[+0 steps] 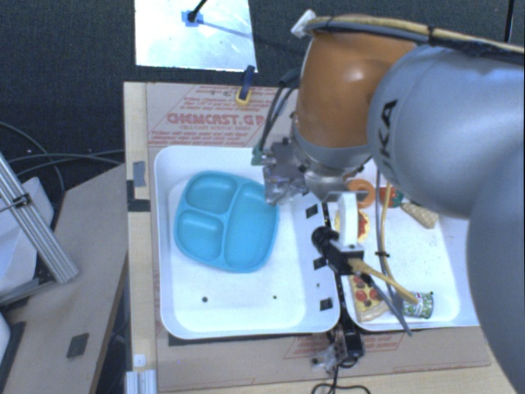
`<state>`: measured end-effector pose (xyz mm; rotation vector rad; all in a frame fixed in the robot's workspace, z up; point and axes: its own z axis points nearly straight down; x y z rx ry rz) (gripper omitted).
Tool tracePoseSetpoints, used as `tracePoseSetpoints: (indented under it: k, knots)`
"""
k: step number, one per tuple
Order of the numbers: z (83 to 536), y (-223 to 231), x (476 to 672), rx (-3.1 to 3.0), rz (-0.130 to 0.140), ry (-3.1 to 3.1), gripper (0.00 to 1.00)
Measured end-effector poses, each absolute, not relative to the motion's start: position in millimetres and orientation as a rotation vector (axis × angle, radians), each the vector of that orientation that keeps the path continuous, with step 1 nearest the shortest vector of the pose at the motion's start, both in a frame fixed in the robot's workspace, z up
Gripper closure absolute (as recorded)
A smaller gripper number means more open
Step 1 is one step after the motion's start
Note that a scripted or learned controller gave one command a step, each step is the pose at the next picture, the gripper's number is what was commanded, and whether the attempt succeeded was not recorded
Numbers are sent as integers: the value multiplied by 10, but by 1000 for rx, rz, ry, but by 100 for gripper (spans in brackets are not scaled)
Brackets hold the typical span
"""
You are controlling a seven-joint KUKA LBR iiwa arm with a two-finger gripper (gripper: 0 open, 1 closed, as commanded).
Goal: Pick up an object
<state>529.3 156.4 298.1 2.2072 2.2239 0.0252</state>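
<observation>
The arm [426, 97] bends down over the blue plate [225, 222]; whether its end effector [277, 189] grips anything, I cannot tell.

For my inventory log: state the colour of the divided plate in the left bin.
Light blue divided plate, seen in the camera view.

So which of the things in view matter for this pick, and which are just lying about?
For the pick:
gripper, over the blue plate's right edge
blue divided plate, left bin
pizza slice toy, right bin
orange ring, right bin

Lying about:
cardboard sheet
foil square
</observation>
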Motion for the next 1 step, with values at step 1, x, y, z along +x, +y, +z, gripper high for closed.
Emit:
tracePoseSetpoints:
  k: [1]
  knots:
    - [1980,1077,5304,2228,-13,2218,100]
